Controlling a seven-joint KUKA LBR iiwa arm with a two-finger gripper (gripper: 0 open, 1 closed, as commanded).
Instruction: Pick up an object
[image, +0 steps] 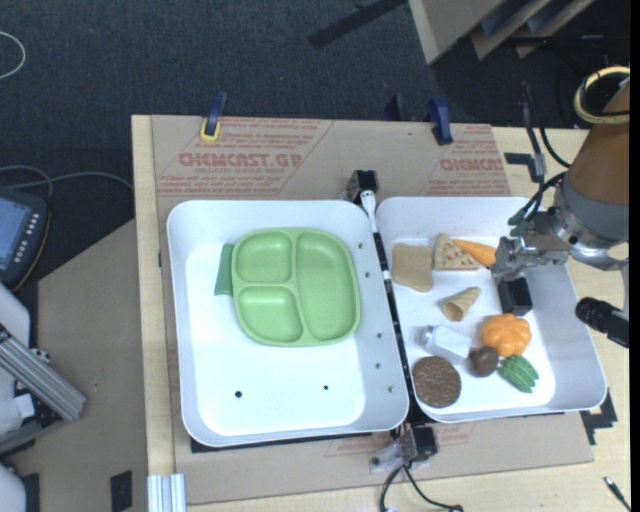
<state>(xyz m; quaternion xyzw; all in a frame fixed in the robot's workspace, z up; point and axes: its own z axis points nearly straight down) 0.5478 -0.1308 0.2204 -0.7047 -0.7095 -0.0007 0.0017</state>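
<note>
I read end effector (512, 265) over right white bin (562, 335), beside orange carrot-shaped toy (478, 252) | opening: cannot tell | green three-compartment plastic tray (296, 285) in left white bin (200, 345)

— What can we read here?
— We make out "CHEMCAST" in large red capitals on the brown sheet (300, 150) that covers the counter, just beyond the far rim of the bin on the view's left (190, 300). After it we read what looks like "G P".
— And the finer red lines above and below that word?
— Too small for us to read.
— Anything further right?
— The same red print runs at a slant beyond the other bin (590, 370), whose rim cuts it off. We cannot spell it out with certainty.
</note>
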